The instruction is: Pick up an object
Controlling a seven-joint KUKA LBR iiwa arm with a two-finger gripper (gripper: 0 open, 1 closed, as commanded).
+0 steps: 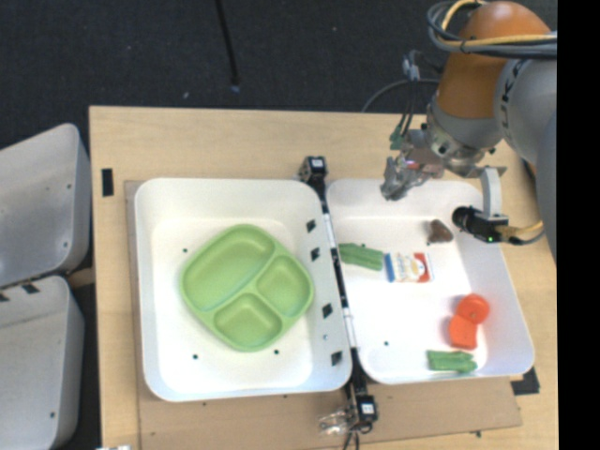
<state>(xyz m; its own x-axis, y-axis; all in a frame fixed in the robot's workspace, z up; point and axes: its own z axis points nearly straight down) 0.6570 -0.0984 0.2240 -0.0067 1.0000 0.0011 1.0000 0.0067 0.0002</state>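
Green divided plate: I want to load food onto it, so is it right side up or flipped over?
Right side up. The green plate in the left bin shows its three hollows facing upward.

Two bins, one plate, five small objects

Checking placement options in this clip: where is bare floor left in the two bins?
Right bin: bare in the middle, between the green block, the orange object and the green piece. Crowded around the small packet and brown object. Left bin: the green divided plate leaves only margins.
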